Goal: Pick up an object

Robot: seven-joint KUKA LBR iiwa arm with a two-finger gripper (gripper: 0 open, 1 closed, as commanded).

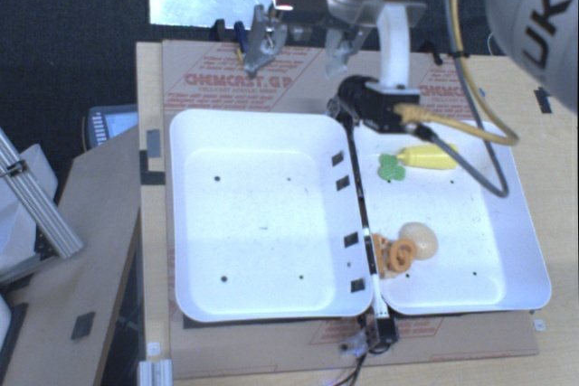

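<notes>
The right bin [516,285] holds three small things. A yellow toy with a green leafy end [425,158] lies near its far side. A cream rounded piece [420,240] and an orange ring-shaped piece [395,257] touch each other close to the divider. My gripper [298,45] hangs high over the far edge of the bins, above the cardboard, well away from all three. Its two fingers [260,39] stand wide apart and open, with nothing between them.
The left bin [194,285] sits beside the right one, joined at a central divider with black clips [351,240]. A black mount with a yellow cable [375,104] hangs over the right bin's far left corner. Grey hose loops across that bin.
</notes>
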